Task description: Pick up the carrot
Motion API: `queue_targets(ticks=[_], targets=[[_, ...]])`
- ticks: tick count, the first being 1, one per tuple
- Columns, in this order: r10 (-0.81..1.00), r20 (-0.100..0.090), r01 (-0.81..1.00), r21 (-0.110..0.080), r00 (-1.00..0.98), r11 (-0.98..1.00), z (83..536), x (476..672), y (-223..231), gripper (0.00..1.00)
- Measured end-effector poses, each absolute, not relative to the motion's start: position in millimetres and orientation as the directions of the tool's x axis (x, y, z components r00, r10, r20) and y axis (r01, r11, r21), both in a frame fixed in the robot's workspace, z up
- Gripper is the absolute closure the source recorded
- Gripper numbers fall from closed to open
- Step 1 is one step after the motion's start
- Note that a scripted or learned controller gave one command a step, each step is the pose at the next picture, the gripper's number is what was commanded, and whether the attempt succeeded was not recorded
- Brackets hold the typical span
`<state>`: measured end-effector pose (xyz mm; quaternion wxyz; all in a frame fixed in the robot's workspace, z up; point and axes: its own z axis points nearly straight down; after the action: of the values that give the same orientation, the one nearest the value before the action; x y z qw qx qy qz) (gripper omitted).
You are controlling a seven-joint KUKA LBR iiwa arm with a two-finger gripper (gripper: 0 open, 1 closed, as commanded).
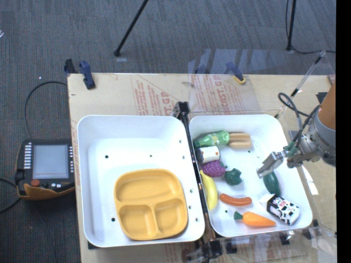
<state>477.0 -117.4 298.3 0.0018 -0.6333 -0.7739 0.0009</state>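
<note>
Start at your far left, where a control pendant [48, 167] lies on the floor beside the bench, apart from everything that matters here. Next comes the left bin [96, 133], which holds a yellow divided plate [151, 203] and no food. Cross the seam and you reach the right bin [263, 120], crowded with toy food: a banana [209, 189] along its left wall, a small can [209, 154] and a purple grape bunch [214, 169] near it, a green vegetable [211, 139] and a tan bread piece [239, 141] toward the back, and a red sausage [236, 200] in the middle. The carrot [254, 219] lies flat near the front wall, just below the sausage, its leafy end to the left and its tip almost touching a black-and-white carton [283, 209]. Further right, the gripper [270, 167] hangs above a dark green vegetable [271, 182], well back from the carrot, and you can see nothing between its fingers; whether they stand wide or narrow you cannot tell from this angle. So judge the task as barely begun: the carrot is untouched, and the approach, the grasp and the lift all remain.
</note>
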Motion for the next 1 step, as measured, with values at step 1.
queue_targets(ticks=[1], targets=[[0.978,0.010,0.978,-0.016,-0.208,0.208,167.8,472.1,-152.5,0.00]])
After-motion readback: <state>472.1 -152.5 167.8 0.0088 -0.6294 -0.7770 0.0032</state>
